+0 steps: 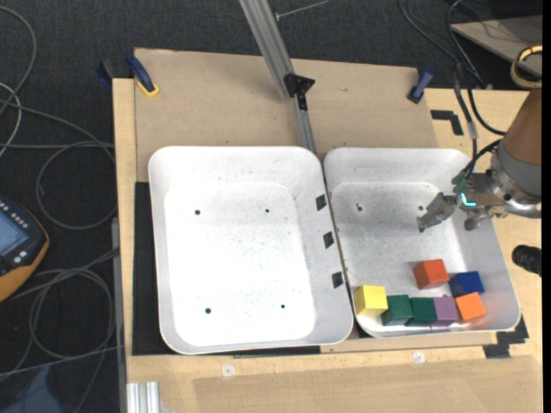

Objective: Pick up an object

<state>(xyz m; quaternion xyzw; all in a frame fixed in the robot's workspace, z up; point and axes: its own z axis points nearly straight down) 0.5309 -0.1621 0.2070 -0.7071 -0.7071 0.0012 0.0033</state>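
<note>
Blocks are the thing here, a little cluster of chunky cubes huddled in the lower right corner of the right bin (396, 179). There's a red-orange block (430, 273) sitting a bit above the rest, a blue block (467, 282) just right of it, an orange block (470, 305) under that, then going left along the bin's bottom wall a purple block (446, 309), two dark green blocks (410, 309) and a yellow block (372, 298). All look matte with squared edges.

The gripper (452, 213) hangs over the middle right of that bin, well apart from the cubes, fingers spread with nothing between them. Grey metal, small teal light glowing on it.

Both bins are shallow white trays with rounded corners and a speckled, scuffed floor. The left bin (172, 231) has four dark dots on its floor. They sit on a plywood bench (215, 101) with blue clamps at the upper corners and a slanted aluminium bar (267, 33). Dark carpet and loose cables all around.
</note>
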